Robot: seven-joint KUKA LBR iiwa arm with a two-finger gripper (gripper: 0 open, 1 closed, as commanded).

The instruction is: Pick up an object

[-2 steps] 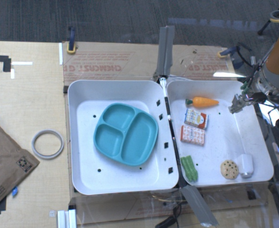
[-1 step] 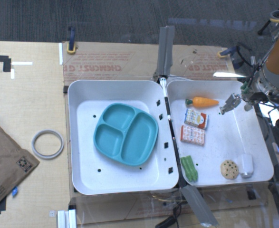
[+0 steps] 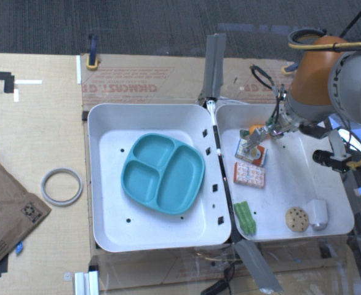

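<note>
My gripper (image 3: 253,141) hangs low over the upper left part of the right bin (image 3: 328,165), right above a small colourful packet (image 3: 258,157). Whether it touches the packet I cannot tell. Just below lies a flat white card with red print (image 3: 249,175). A green pod-like item (image 3: 245,217) rests against the bin's left wall near the front. A round speckled cookie (image 3: 297,219) and a small white block (image 3: 318,214) sit at the front right. A small orange piece (image 3: 254,129) shows beside the gripper.
The left bin (image 3: 106,183) holds a teal divided plate (image 3: 163,173). On the bench to the left lie a roll of tape (image 3: 61,185) and a brown cardboard piece (image 3: 5,217). The grey arm with its orange band (image 3: 318,72) comes in from the upper right.
</note>
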